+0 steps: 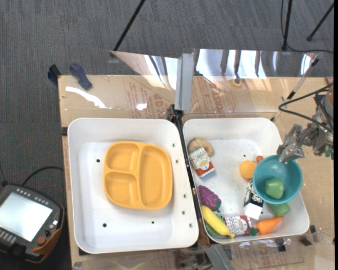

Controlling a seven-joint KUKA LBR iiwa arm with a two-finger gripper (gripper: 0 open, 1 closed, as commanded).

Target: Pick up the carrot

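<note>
The carrot (268,225), orange with a green stub, lies in the front right corner of the right bin (231,129). It rests beside a small red-labelled bottle (239,224) and below a teal bowl (287,176). My gripper (292,147) hangs at the bin's right edge, just above the bowl's far rim. That puts it well behind the carrot and apart from it.
The bowl holds a green fruit (274,188), and another green piece (280,209) lies under its edge. The right bin also holds a banana (214,221), purple grapes (209,197), a carton (203,162), bread (200,145), an orange ball (247,169) and a dark bottle (253,198). A yellow divided plate (138,175) sits in the left bin (84,151).
</note>
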